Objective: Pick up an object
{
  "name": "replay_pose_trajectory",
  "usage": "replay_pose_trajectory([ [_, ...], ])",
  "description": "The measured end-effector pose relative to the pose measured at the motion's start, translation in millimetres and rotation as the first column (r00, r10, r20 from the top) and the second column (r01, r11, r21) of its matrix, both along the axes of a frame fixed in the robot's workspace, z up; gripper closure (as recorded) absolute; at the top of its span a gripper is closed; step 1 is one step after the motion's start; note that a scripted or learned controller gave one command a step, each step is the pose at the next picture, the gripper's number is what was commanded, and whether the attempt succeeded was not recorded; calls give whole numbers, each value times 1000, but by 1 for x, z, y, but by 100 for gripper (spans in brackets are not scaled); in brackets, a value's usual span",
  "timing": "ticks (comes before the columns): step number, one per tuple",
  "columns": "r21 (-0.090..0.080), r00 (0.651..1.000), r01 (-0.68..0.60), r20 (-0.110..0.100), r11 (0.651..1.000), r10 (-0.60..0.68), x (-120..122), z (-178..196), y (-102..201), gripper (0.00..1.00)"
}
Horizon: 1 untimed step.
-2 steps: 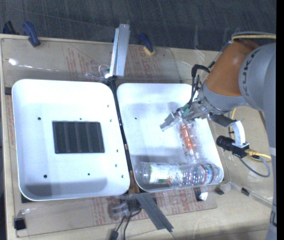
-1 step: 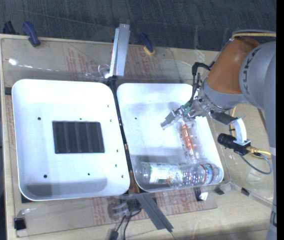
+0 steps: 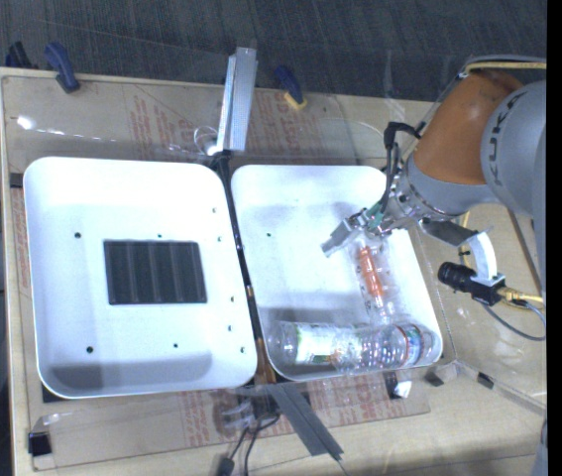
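Bench (image 3: 23,107): pale board, bearing two shallow white bins side by side.

Left bin (image 3: 53,216): white, round-cornered. Holding one dark ribbed panel (image 3: 155,272), rectangular, lying flat near the middle of the floor, apart from every wall.

Right bin (image 3: 271,216): white, set just beside the left bin. Holding two clear items.

Clear plastic bottle (image 3: 350,345): lying on its side along the near wall of the right bin, touching that wall. Printed label and mixed colours showing through the plastic.

Small clear tube (image 3: 372,278): orange inside, lying in the right half of the right bin, running lengthwise from the gripper toward the near wall. Upper end right at the gripper, lower end close to the bottle; contact with the bottle not clear.

Gripper (image 3: 358,228): grey metal, low over the right half of the right bin, at the tube's upper end. Spread or pressed together: cannot tell. Pinching the tube or merely beside it: cannot tell.

Arm (image 3: 499,157): grey with an orange band, reaching in from the right across the right bin's far right corner.

Blue clamps (image 3: 62,67): gripping the far edge of the bench.

Metal bar (image 3: 238,97): standing at the far edge, in line with the seam between the bins.
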<state>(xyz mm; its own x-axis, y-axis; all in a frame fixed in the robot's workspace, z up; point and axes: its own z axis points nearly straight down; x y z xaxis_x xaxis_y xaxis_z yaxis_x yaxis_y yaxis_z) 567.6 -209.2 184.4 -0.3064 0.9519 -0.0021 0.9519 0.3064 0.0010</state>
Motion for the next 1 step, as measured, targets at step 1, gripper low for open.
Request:
replay_pose_trajectory([
  [1, 0, 1000, 5, -1, 1000, -5, 5, -1, -1, 0],
])
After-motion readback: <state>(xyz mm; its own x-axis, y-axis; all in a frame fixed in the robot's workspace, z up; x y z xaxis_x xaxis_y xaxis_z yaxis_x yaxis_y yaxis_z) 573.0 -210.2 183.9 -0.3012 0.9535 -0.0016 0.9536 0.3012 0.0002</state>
